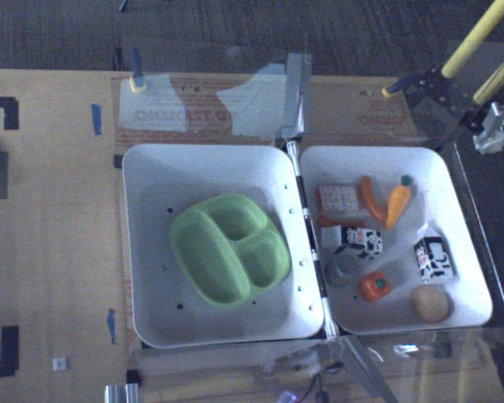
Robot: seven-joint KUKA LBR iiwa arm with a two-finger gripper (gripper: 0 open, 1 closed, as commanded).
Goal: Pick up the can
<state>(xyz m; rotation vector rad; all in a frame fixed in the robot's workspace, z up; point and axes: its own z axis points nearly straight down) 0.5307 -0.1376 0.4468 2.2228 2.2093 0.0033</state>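
The can (339, 269) lies in the right bin (469, 225), close against that bin's left wall and toward its near edge. It shows as a small dull grey-green cylinder, dim and low in contrast against the white floor, with no label that can be read. Just above it sits a small black-and-white carton (359, 240), and just to its right a red tomato-like piece (374, 286). Farther right are a second black-and-white carton (433, 259) and a tan, egg-shaped thing (430, 303); toward the far side lie a pink speckled box (338, 198), a reddish sausage-like piece (369, 198) and an orange carrot (397, 204). The left bin (151, 183) holds a green divided tray (229, 248). The can's ends are hard to tell apart, so whether it stands or lies tipped is unclear. At the frame's right edge a pale metal part, likely the tool (492, 129), sits outside the bins over the worktop (42, 225), cut off, and its state I cannot tell.
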